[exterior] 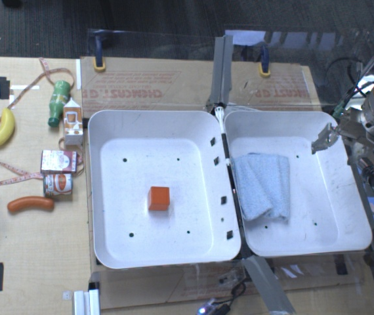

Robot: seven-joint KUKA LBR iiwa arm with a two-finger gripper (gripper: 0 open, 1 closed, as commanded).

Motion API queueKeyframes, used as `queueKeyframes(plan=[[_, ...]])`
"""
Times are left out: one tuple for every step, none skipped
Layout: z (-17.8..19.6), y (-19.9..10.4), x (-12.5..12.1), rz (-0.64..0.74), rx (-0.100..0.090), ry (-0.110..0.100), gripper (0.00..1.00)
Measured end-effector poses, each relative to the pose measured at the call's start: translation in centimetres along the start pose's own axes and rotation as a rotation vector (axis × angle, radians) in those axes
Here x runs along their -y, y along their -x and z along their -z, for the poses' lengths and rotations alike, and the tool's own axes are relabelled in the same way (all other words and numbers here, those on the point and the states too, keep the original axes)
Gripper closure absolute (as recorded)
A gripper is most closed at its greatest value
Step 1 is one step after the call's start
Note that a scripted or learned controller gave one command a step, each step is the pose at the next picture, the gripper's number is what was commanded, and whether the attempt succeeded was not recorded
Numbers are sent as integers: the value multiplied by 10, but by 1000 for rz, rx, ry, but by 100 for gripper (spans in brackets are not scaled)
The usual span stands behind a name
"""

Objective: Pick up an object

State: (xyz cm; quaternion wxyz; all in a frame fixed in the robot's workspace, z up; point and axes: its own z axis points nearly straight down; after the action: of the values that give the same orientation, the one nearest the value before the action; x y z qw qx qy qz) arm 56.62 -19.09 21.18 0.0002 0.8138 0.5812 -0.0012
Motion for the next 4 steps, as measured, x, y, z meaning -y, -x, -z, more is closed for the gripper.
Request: queueKeyframes(plan=[[84, 12, 30, -331, 0, -1, 0], [78, 28, 42, -702, 1, -3, 0], [38, -66, 7, -850, 1, -4, 0], [69, 14, -19, -789, 1, -3, 0]])
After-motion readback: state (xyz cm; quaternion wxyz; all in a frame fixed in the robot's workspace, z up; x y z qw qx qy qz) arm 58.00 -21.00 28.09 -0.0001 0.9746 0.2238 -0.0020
